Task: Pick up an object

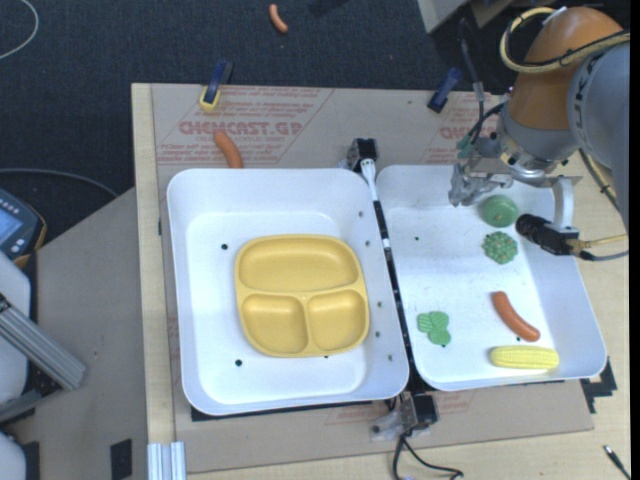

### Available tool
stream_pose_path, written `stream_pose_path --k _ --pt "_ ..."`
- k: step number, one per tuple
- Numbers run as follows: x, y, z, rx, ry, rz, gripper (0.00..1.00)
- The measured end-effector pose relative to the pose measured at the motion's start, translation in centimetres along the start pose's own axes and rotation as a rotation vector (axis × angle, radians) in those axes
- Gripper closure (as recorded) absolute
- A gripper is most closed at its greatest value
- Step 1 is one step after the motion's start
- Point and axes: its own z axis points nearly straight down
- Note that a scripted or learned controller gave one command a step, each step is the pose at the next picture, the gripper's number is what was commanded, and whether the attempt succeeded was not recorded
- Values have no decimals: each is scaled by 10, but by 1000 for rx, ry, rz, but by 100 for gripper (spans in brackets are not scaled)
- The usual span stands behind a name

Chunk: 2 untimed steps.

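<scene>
Right bin (pixel 560 368) with sausage (pixel 514 315), corn (pixel 523 357) and greens untouched, gripper (pixel 468 190) low beside green ball (pixel 498 209), grip state unclear, nothing lifted yet.

A round green toy vegetable (pixel 498 210) lies in the right bin's (pixel 450 368) far corner.

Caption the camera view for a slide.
KUKA gripper hovers at the right bin's far edge beside a green ball.
</scene>
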Motion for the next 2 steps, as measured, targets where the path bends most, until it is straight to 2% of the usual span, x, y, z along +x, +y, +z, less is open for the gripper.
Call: stream_pose_path --k 2 --pt "-2 3 -81 -1 0 -2 100"
